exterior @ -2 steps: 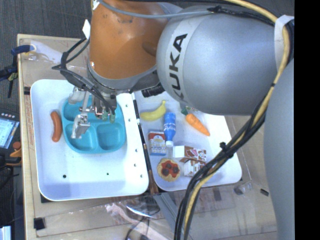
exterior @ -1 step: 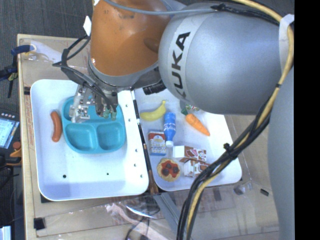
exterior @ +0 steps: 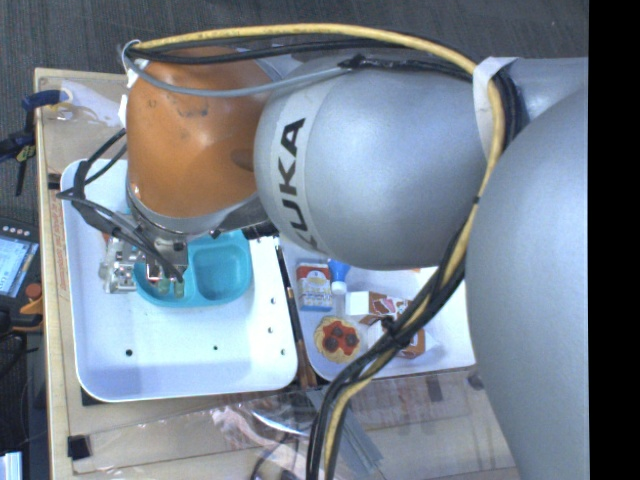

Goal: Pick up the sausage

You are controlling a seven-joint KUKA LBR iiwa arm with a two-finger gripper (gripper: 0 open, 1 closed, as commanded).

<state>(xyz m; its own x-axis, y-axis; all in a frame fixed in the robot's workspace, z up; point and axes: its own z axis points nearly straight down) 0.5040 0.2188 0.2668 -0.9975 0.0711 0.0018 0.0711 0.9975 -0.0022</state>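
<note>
My arm (exterior: 400,148) is the biggest thing here. Its grey casing with the KUKA lettering spreads from the right edge over most of the bench (exterior: 70,93) and covers much of the right bin (exterior: 455,343). The orange band (exterior: 190,138) sits upper left, and a yellow cable (exterior: 300,33) arches over the top of the arm and drops down its near side.

The left bin (exterior: 170,368) lies below the band, its white floor mostly bare toward the near edge. A blue plastic tub (exterior: 220,273) sits upright in the far part of it.

My gripper (exterior: 145,263) hangs at the tub's left rim, low over the bin. Dark cables and metal parts crowd it, so I cannot tell whether it is wide, narrow or holding anything.

In the visible strip of the right bin I see a small red-and-white carton (exterior: 315,290). Nearer is a round yellow piece with red spots (exterior: 338,338), and beside that is a brown-and-red scrap (exterior: 385,306) half under the arm.

I cannot tell which of these, if any, is the sausage. Its look, place and long axis are therefore beyond what I can read.
</note>
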